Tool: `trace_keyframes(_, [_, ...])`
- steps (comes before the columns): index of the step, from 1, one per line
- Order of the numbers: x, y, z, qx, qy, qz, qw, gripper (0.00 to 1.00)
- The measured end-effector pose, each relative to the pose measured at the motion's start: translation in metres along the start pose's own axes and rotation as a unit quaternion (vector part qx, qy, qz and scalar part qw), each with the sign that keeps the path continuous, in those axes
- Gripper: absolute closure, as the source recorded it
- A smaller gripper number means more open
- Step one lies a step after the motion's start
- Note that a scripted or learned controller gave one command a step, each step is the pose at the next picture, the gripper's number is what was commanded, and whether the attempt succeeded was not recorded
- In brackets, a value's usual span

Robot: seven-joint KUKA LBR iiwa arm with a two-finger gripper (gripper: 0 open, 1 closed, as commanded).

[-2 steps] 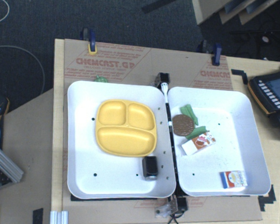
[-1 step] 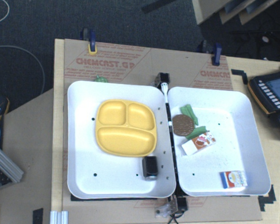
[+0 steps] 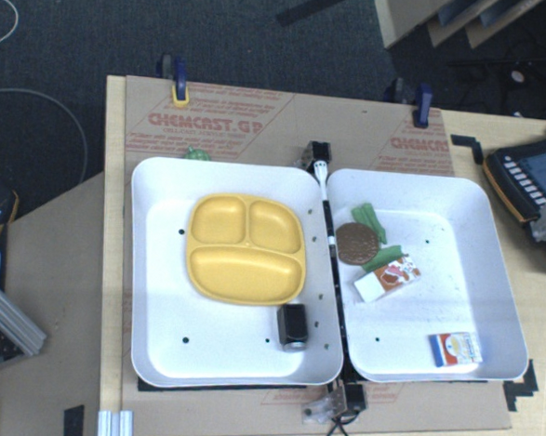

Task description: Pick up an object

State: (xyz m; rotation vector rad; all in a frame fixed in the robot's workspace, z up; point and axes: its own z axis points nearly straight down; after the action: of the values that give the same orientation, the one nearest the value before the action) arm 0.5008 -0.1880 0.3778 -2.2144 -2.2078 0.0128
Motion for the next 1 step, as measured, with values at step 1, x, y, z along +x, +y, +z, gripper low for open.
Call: trace_keyframes(1, [0.0499, -0.0110, -0.0238, -0.009, -0.002, -0.004, 0.9999, 1.00])
